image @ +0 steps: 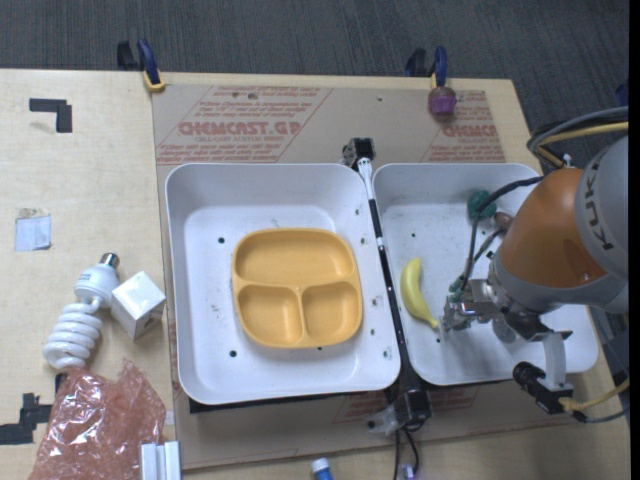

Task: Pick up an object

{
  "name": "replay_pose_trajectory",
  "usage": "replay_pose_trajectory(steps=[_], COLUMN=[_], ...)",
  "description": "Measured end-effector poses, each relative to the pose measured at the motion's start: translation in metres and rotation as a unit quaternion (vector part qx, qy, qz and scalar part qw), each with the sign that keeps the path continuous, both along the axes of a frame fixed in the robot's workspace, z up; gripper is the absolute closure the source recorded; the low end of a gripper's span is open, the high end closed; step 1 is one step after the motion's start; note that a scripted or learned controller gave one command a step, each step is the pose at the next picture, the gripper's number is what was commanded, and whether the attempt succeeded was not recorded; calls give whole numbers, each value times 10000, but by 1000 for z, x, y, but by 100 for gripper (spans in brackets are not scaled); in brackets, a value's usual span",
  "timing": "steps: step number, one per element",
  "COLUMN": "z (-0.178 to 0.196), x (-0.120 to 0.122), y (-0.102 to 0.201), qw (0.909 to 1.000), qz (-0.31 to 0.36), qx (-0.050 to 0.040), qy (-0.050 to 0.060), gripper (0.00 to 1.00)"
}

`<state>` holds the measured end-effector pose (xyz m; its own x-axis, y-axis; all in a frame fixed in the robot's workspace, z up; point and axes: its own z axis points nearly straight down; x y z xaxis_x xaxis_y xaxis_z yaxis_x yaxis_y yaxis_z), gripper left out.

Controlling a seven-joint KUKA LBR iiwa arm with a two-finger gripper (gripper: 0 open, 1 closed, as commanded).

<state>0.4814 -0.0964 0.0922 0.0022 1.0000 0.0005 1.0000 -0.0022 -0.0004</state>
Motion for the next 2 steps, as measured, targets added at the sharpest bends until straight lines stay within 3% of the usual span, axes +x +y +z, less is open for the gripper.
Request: replay_pose_trajectory(steps=[1, 2], z=[10, 100], x=[2, -3], y=[0, 62], qw=[10000, 10000], qz=[-7, 11], qx=[-4, -5], qy=[-17, -11], gripper=[100, 100])
